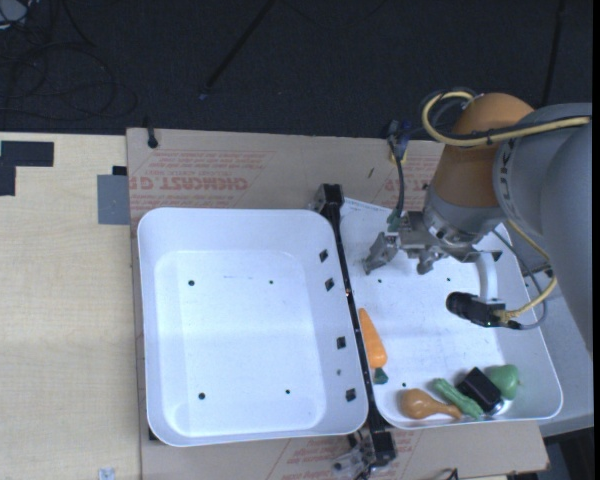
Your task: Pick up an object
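Gripper (405, 253) fingers spread, holding nothing

The gripper (405, 253) hangs over the right bin (540, 408)'s far end; an orange carrot (372, 340) lies by that bin's left wall; green toys (480, 388) crowd its near edge

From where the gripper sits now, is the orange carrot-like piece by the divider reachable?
Probably yes. The gripper hangs over the far part of the right bin, and the orange carrot-shaped piece lies alone on the bin floor with nothing on top. It sits close against the left wall, which may crowd one finger.
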Motion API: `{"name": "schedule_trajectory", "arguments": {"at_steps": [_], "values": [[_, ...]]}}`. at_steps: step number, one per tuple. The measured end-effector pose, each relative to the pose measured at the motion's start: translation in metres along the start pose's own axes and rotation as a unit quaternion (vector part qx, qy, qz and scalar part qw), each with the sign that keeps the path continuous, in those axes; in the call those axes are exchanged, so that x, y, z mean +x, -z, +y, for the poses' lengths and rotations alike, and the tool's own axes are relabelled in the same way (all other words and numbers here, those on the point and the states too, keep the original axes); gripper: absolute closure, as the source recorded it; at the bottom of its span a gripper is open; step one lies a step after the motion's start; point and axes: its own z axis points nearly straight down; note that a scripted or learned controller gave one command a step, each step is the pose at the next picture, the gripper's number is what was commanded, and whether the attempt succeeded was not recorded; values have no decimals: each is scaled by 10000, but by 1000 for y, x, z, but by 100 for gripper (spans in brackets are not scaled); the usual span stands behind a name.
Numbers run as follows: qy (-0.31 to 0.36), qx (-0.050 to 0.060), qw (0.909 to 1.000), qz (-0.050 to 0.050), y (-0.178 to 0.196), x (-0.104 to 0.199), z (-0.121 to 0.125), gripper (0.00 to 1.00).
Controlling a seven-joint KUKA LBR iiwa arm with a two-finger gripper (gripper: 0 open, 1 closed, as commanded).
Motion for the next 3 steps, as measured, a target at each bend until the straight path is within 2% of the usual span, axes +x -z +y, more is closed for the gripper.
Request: {"name": "schedule_trajectory", "arguments": {"at_steps": [1, 2, 3], "values": [[6, -64, 10000, -5, 67, 58, 15, 0], [-42, 13, 10000, -17, -24, 3, -11, 0], [-38, -7, 10000, -7, -38, -47, -63, 0]]}}
